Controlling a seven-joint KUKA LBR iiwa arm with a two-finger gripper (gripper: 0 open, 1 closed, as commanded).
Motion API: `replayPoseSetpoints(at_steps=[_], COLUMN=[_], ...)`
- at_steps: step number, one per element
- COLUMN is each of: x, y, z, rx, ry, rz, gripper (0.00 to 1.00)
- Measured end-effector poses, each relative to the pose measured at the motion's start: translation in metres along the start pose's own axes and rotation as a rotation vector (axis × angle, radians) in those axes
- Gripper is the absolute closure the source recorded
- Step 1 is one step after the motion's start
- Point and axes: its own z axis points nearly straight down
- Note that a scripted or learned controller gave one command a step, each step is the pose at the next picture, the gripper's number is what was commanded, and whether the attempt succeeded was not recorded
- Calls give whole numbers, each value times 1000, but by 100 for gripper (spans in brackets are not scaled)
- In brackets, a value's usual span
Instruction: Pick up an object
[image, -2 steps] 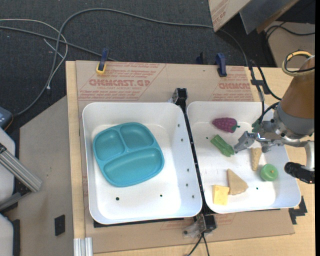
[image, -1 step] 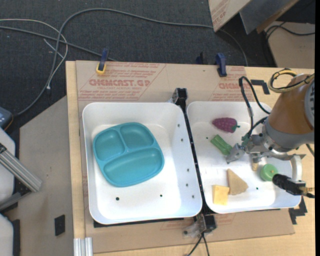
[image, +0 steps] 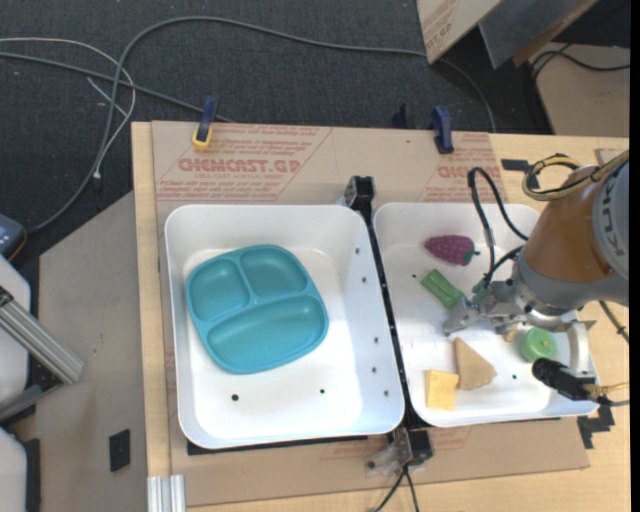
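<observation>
While a teal divided plate fills the left bin, the right bin holds a green block, purple grapes, yellow cheese, a tan wedge and a green disc; the gripper hovers above them, grip state unclear

We see even, bright light from above. The white bins look nearly overexposed, with only soft, faint shadows. The picture is slightly grainy, and the arm appears a little blurred.
</observation>
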Motion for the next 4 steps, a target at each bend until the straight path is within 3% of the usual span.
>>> replayPoseSetpoints(at_steps=[1, 4], x=[0, 1], y=[1, 5], z=[-13, -175], rx=[-5, -14], ry=[-1, -5], rz=[0, -2], gripper=[100, 100])
